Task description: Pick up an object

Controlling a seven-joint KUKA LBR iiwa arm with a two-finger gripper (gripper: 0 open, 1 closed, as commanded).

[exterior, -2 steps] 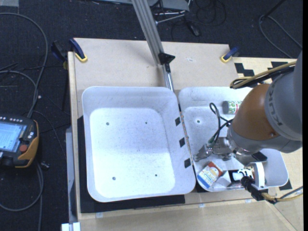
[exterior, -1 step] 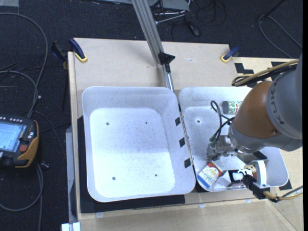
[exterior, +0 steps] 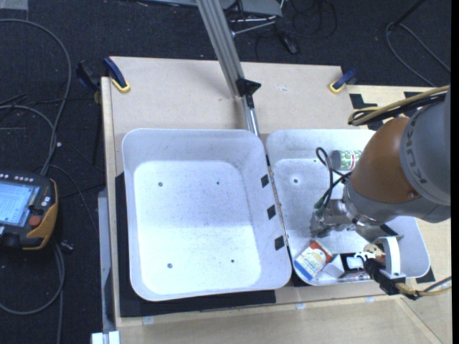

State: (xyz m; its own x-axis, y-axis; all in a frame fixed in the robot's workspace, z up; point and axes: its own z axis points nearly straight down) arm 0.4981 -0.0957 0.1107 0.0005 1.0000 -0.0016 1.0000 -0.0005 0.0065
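Pincer: the two-finger pincer (exterior: 324,223) is low inside the right bin, under the arm's wrist; the arm hides most of it, so I cannot tell whether it is open or closed, nor whether anything sits in it.
Arm: the grey arm with the orange band (exterior: 391,165) comes in from the right and covers much of the right bin; black cables run along it down toward the wrist.
Right bin: the shallow white speckled bin on the right (exterior: 294,156) lies under the arm, its left rim touching the left bin.
Small packet: a small white packet with blue and red-orange print (exterior: 311,259) lies on the floor of the right bin at its near edge, just below and beside the pincer, apart from it as far as can be seen.
Green-labelled item: a small roundish thing with a green and white label (exterior: 346,159) lies at the far side of the right bin, partly hidden by the arm.
Dark item: a small black and white object (exterior: 353,262) lies near the packet, by the bin's near rim; too unclear to name.
Left bin: the wide shallow white speckled bin on the left (exterior: 193,213) sits beside the right one.
Bench: the pale wooden bench (exterior: 186,95) carries both bins; yellow and blue clamps (exterior: 117,77) grip its far corners.
Floor: a handheld control pendant with a lit screen and orange casing (exterior: 23,210) lies on the dark floor to the left.
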